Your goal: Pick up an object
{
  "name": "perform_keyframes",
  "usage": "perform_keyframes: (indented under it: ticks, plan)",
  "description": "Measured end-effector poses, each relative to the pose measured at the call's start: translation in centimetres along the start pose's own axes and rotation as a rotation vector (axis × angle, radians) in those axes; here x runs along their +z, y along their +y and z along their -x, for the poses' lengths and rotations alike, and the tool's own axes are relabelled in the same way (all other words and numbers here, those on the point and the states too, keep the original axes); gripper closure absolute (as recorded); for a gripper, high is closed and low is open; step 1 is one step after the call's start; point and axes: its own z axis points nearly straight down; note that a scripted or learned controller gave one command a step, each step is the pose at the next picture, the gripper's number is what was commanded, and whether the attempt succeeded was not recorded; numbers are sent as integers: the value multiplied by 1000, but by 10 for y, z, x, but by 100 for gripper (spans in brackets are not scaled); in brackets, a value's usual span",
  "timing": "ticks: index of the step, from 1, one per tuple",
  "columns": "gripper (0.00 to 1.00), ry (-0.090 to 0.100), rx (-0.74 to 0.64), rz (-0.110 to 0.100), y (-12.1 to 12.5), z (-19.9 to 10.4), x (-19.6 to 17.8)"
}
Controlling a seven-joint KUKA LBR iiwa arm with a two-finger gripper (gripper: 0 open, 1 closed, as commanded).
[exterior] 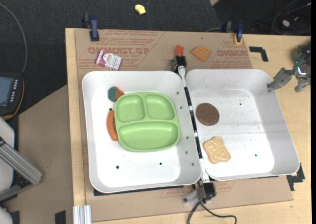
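Pincer (290, 80), fingers apart, hangs at the right bin's (276, 134) far edge; inside, cookie (207, 113) and cracker (217, 150), floor otherwise open.

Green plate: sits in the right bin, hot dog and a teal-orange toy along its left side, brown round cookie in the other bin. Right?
Not quite. The camera view shows the green plate in the left bin, not the right one. The rest holds: the hot dog and the teal-orange toy lie along its left side, and the brown round cookie is in the right bin.
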Motion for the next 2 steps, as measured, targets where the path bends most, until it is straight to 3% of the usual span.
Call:
perform_keyframes:
  ticks: [1, 2]
  plan:
    - [0, 5, -3, -8, -31, -59, 77]
    - [0, 4, -1, -5, -74, -109, 128]
